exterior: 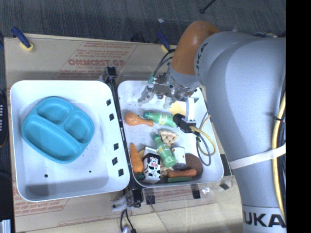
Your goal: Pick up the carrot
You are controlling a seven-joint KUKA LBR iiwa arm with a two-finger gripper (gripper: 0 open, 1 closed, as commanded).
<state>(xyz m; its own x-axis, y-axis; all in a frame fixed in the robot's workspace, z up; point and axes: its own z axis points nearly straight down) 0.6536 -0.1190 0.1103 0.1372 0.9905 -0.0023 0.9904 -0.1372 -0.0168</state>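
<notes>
Orange and tapered, the carrot (pixel 136 158) lies along the left wall of the right bin (pixel 127 91), near that bin's front corner — well below and a little left of the gripper (pixel 156 92). The gripper sits over the back part of the same bin, its metal fingers pointing left and downward in the view; whether the jaws are spread or closed cannot be told from this angle, and nothing shows between them.

Just below the jaws lie a toy chicken drumstick (pixel 136 119) and a green bottle (pixel 159 118), end to end. Further below is a heap of toys: a pizza slice (pixel 168 139), a second green bottle (pixel 165 154), a small black-and-white carton (pixel 153 165) touching the carrot's right side, and a brown piece (pixel 194 162) at the far right.

Far to the left of the jaws, in the left bin (pixel 29 189), rests a blue divided plate (pixel 57 128) — well apart from the carrot. Brown cardboard (pixel 92 57) lies under both bins.
</notes>
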